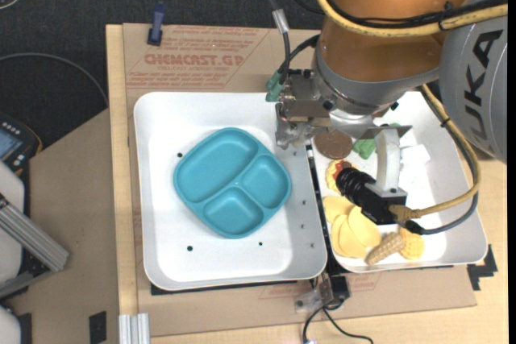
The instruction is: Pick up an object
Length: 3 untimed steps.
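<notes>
Overhead, arm (403,20) bent low over right bin (459,246)

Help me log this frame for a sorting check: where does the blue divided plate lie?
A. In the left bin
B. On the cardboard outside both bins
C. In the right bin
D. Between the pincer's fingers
A: the blue divided plate lies flat on the floor of the left bin, apart from the toys heaped in the right bin.
</notes>
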### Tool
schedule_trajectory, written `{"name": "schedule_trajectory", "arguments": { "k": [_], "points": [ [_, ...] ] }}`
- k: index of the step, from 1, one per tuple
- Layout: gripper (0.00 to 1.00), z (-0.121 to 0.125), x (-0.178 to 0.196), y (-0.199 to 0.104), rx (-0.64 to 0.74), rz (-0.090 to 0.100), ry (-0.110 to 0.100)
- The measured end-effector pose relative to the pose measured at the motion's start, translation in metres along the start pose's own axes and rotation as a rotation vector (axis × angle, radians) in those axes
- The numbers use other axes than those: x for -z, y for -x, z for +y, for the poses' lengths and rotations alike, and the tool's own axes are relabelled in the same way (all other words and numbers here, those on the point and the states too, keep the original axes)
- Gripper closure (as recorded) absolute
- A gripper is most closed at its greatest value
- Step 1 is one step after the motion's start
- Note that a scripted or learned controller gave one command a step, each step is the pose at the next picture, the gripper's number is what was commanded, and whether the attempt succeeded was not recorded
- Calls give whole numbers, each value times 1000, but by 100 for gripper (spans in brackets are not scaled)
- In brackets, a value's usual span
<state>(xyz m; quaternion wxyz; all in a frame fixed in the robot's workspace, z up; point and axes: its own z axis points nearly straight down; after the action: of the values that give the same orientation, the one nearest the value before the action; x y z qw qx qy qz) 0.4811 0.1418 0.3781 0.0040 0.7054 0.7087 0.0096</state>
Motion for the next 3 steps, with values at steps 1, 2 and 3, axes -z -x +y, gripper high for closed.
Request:
{"name": "schedule_trajectory", "arguments": {
  "k": [1,2,3],
  "points": [
    [100,-3,-39,30,-9,-9,-25],
    [100,-3,-60,47,-8,-8,-24],
    [100,-1,31,97,-10,-8,-7]
  ]
}}
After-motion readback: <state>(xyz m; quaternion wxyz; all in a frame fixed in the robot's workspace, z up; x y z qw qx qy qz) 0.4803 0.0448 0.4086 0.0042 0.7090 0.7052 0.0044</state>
